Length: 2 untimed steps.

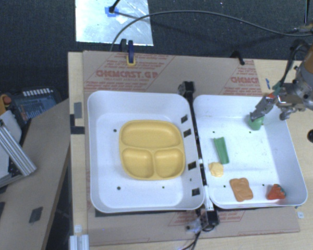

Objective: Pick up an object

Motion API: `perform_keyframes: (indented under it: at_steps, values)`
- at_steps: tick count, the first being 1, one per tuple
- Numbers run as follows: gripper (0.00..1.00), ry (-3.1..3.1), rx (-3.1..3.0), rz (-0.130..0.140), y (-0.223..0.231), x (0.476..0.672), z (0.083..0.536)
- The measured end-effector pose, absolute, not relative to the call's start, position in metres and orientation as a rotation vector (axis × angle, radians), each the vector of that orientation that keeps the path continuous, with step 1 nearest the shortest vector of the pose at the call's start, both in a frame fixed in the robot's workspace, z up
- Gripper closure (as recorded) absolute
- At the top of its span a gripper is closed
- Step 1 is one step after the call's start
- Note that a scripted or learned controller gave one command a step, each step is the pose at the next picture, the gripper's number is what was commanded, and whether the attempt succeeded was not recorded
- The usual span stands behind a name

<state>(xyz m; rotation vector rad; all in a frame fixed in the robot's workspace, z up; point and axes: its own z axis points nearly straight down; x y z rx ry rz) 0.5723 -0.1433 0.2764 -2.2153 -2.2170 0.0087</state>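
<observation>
Currently the tool (271, 108) hovers spread beside the green piece (255, 122), gripping nothing; next, centre over it and descend.

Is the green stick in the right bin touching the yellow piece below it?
Cannot tell. In the camera view the green stick ends right at the yellow piece; no clear gap or contact shows.

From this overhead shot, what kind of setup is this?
Likely a robot grasping test bench: two shallow white bins side by side on a taped board, a yellow three-compartment plastic tray, small toy food pieces, loose cables.
</observation>
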Motion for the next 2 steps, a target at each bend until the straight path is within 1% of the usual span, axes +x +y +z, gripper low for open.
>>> perform_keyframes:
  at_steps: [1, 2]
  values:
    - [0.0, -2.226, -2.219, -0.001, -0.143, 0.574, 0.282]
    - [0.0, -2.224, -2.219, 0.001, -0.138, 0.576, 0.24]
